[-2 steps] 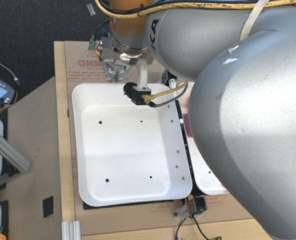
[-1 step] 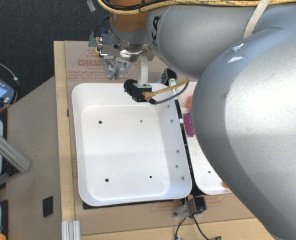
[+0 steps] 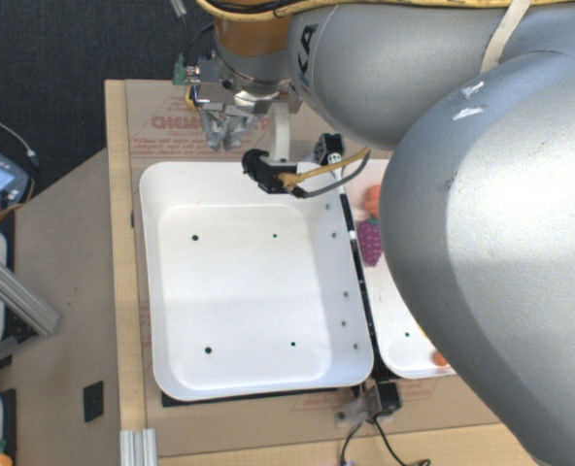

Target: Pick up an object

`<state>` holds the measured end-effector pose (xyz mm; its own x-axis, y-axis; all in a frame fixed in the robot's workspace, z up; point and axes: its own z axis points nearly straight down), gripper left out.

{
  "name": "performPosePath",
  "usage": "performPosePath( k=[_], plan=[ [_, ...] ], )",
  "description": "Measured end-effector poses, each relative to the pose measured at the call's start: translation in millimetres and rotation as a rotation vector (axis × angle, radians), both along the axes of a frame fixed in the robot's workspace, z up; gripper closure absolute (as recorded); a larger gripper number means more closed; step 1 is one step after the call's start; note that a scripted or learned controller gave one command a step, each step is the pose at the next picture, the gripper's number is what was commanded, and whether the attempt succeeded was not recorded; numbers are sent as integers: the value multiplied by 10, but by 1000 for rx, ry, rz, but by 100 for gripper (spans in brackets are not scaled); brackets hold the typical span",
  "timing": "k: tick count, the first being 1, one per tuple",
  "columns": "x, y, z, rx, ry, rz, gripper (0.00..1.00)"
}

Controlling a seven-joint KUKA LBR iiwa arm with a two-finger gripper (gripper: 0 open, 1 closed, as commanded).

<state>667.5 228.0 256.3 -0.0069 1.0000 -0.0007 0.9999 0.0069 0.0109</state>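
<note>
A purple, bumpy object (image 3: 369, 242) lies in the right bin (image 3: 404, 352), close against that bin's left wall, roughly halfway along the visible part. Just above it an orange object (image 3: 373, 198) peeks out from under the arm, and another small orange patch (image 3: 441, 359) shows near the right bin's front rim; what either of these is cannot be told. The grey arm (image 3: 462, 144) covers most of the right bin.

The left bin (image 3: 244, 289) sits beside it, the two walls touching along a dark seam, and its white floor shows four small dark dots.

The claw (image 3: 225, 134) hangs beyond the far rim of the left bin, over the brown cardboard sheet (image 3: 132, 260) that lies under both bins on the bench. Its metal tips are blurred and bunched together, and I cannot tell whether they are spread or pressed shut; nothing shows between them. It is well apart from the purple object. The orange band (image 3: 253, 17) sits right above it, with a yellow cable (image 3: 326, 170) looping down to a black fitting (image 3: 263, 171) at the left bin's far edge.
</note>
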Motion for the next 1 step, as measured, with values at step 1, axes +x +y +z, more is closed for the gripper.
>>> performPosePath(
  k=[1],
  plan=[
    [-369, -31, 538, 4, 6, -5, 100]
  ],
)
